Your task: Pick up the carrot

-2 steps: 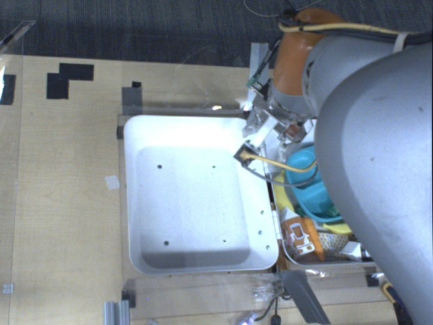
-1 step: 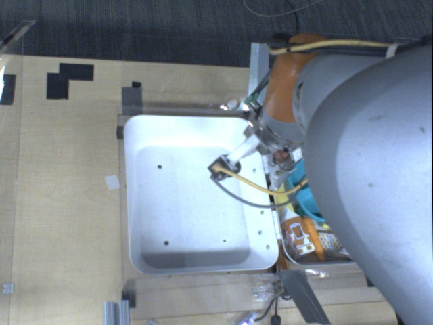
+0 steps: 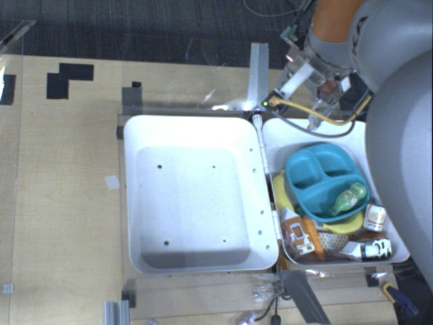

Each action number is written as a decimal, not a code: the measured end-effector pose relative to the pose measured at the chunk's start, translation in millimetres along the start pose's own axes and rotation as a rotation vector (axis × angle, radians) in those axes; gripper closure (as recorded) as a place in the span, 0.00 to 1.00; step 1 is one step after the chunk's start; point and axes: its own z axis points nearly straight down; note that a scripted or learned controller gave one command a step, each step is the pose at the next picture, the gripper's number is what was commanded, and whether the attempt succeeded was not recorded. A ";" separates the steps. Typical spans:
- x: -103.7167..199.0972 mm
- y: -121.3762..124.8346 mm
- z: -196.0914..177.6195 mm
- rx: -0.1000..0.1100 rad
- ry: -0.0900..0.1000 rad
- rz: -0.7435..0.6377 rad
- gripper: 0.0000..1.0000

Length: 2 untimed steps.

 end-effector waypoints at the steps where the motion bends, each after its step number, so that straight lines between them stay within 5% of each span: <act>1: 7.1 10.1 -113.7 -0.001 0.001 -0.236 0.00; 2: 38.5 -10.9 -130.9 0.000 -0.001 -0.620 0.00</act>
